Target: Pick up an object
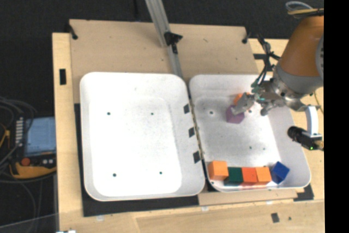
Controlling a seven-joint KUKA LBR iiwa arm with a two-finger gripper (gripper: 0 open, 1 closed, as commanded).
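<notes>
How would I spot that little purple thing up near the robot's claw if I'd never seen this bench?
Find the right-hand shallow white bin, the one the grey and orange arm reaches over. In its upper middle, just left of the claw, sits a small purple block with a small orange piece beside it. It is the only purple thing, lying apart from the row of orange, green and blue blocks along the near wall.

The two bins, the left bin (136, 133) and the right bin (251, 139), look like smooth white plastic, a bit dusty with small dark specks. The bench (158, 46) under them looks like plain, dull wood. At 12 o'clock, a long pole (155, 3) looks like pale metal. The blocks (248, 173) at 5 o'clock look smooth and matt. The arm's orange band (302, 46) shines a little.
</notes>
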